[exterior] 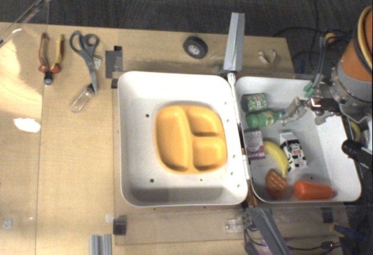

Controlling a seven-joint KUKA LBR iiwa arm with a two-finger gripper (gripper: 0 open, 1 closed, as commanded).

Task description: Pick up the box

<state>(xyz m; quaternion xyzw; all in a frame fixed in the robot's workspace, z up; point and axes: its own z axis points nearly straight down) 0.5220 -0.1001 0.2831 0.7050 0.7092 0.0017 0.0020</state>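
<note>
Nearest the camera in the right bin (344,192) lie a carrot (313,190) and a brown food piece (276,181). The box (293,153), black and white, sits just above them beside a banana (276,156). Farther back my tool (296,109) hovers over the bin near a green bottle (262,119); whether it is apart or together I cannot tell. A green can (254,101) lies beyond.

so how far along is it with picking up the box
Nothing looks done yet: the box lies in the right bin beside the banana. In hand: the pincer hovers over that bin, nearer the green bottle. Left: moving over the box, gripping, lifting.
</note>
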